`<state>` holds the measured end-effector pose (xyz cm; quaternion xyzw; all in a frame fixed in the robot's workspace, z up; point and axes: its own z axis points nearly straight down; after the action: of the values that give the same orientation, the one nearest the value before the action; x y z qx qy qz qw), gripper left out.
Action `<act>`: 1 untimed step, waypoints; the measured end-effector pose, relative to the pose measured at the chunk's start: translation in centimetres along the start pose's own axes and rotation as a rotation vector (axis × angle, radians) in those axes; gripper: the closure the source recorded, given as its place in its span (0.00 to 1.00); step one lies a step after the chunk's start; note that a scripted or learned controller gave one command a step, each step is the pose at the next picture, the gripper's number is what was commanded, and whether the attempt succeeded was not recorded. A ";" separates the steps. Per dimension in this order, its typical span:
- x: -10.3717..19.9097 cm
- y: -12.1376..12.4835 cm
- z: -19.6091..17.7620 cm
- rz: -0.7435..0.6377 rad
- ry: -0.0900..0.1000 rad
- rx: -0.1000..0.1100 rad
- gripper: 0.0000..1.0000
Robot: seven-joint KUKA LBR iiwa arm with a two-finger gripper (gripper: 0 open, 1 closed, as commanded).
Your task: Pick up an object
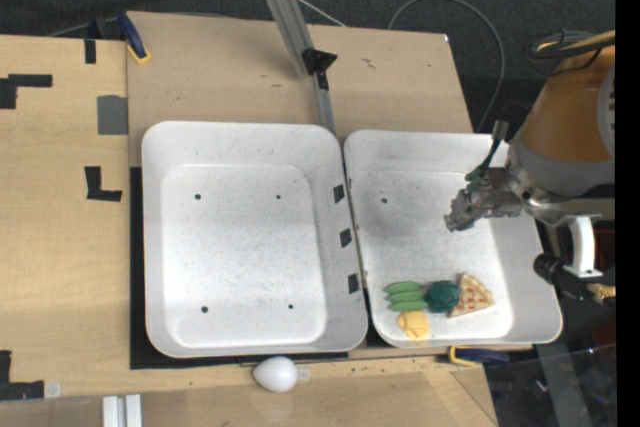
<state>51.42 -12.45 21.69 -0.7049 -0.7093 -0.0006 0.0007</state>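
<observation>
- Over the right bin [400,155], the hand [466,212] hangs above bare floor near the bin's right side, with the grey arm [565,130] and its orange band entering from the right.
- Hand state: cannot tell. The tip reads as a dark cluster from this angle, and nothing can be seen held in it.
- Candidate objects sit together in the near corner of the right bin: a green pod-shaped piece [404,293], a dark green lump [440,295], a yellow piece [414,323] and a pizza slice toy [472,296]. They touch or nearly touch one another.
- The hand is apart from this cluster, further from the camera. Judgement: this looks like an approach pose, not a grasp; the pick is not yet done.
- Judgement: tight clustering near the bin wall makes a clean single-object grip harder, since a neighbouring piece or the rim could get in the way. The pizza slice toy, at the cluster's right edge, looks the most exposed.
- The left bin [160,215] shows only its speckled floor.
- A white egg-shaped object [275,374] lies on the worktop [60,245] just outside the left bin's near edge.
</observation>
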 end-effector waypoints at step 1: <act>4.9 2.1 -1.1 -0.001 0.000 0.000 1.00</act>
<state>53.53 -7.56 22.84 -0.7047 -0.7095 -0.0008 0.0008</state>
